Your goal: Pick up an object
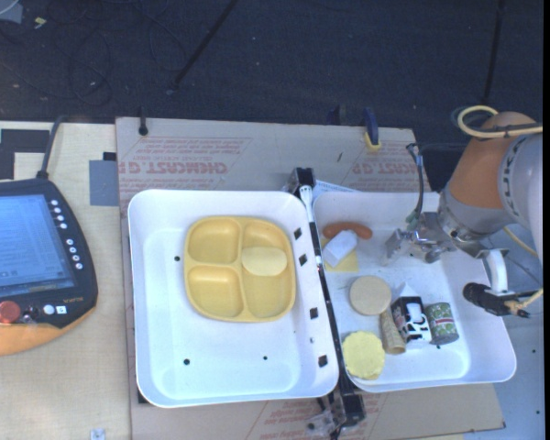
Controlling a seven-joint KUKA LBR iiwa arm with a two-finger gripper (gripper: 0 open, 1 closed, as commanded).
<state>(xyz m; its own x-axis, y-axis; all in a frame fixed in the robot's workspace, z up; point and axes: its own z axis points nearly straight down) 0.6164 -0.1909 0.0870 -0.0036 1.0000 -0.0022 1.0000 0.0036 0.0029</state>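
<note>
A: Where is the pincer at this moment?

B: It hangs over the far part of the right bin, a little to the right of the sausage. The metal parts are small and blurred, so one cannot tell if it is spread or closed. Nothing is seen between its tips.

A: And the things that the arm could take?

B: They all lie in the right bin. The sausage is at the far left, with a white block and a yellow wedge just beside it. A round tan disc is in the middle. A small can and a black and white packet lie nearer, to the right. A yellow lumpy piece is at the near left corner. The left bin carries only a yellow divided plate with a pale slice in one compartment.

A: So which step is it?

B: It looks like the approach; no object is lifted yet. The next move probably calls for choosing one target, placing the pincer right above it, and going down straight, without pushing the neighbours.
</note>
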